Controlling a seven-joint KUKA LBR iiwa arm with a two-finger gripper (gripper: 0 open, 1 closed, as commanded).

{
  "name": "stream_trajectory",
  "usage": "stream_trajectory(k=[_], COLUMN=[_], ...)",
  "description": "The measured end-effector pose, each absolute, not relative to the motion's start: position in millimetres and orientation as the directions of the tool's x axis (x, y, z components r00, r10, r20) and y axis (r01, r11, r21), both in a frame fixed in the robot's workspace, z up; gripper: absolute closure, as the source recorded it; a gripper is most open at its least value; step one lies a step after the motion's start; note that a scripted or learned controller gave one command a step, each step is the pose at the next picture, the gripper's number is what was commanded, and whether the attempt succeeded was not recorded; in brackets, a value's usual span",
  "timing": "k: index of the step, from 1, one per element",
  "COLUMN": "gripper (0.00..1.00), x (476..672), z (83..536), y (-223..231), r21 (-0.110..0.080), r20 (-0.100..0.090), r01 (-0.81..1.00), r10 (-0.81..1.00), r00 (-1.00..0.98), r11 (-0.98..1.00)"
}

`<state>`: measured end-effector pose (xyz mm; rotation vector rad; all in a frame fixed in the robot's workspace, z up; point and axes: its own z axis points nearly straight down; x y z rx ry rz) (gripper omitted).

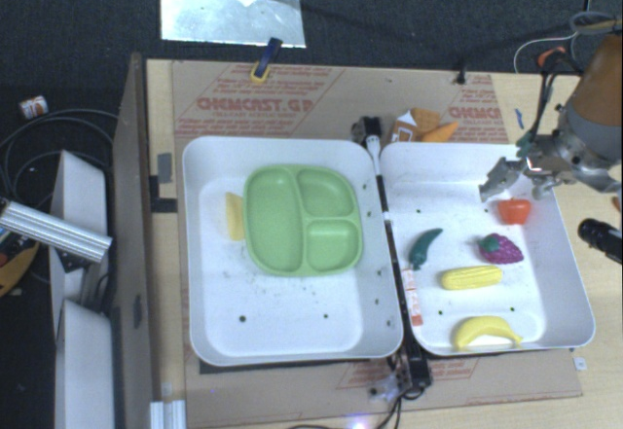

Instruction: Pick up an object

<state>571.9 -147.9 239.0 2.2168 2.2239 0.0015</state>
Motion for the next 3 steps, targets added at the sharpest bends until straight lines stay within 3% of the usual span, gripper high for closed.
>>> stream_trajectory(k=[1,2,3], gripper=[0.0,0.0,1.0], x=[573.4,560.1,562.5], z=[152.2,83.0,97.4], y=[-209.9,-203.7,-204.5], r21=[-0.004,-0.003,0.004], r20=[0.0,0.001,-0.001], r01=[1.0,1.0,1.0], r10=[1.0,1.0,1.0], r00=[0.003,-0.001,-0.002], r11=[-0.003,0.001,0.002])
